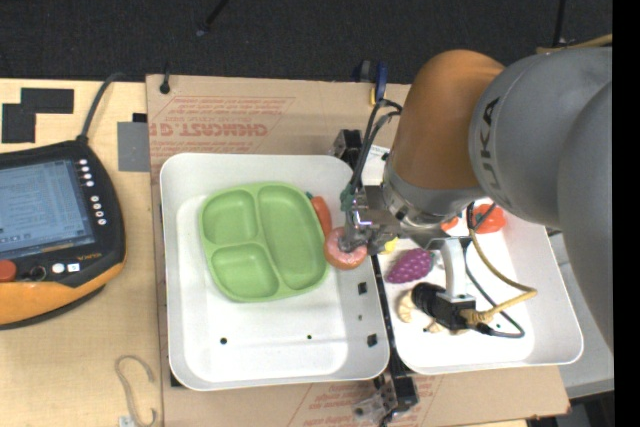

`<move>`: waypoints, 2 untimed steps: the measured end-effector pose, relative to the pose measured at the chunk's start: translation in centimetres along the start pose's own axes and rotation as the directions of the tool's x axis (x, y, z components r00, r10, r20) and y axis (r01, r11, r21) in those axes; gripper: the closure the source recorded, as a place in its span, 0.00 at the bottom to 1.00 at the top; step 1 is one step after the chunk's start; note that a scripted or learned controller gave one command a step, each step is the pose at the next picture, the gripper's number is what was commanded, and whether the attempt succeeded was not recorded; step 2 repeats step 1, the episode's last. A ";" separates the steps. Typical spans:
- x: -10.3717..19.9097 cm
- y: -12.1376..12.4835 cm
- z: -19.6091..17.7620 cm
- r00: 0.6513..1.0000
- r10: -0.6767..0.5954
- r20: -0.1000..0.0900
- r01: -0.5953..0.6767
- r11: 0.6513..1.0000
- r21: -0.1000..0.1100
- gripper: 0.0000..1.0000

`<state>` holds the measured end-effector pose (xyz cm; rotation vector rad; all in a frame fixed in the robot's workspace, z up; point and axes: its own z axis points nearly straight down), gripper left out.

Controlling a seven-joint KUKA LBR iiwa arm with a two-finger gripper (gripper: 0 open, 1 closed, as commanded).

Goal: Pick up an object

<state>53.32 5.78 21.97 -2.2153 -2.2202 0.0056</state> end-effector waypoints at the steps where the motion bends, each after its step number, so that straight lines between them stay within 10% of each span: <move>1: 0.5 0.4 -0.9 1.000 0.003 0.001 -0.003 1.000 -0.002 1.00; 2: 0.5 0.4 -0.9 1.000 0.003 0.001 -0.003 1.000 -0.002 1.00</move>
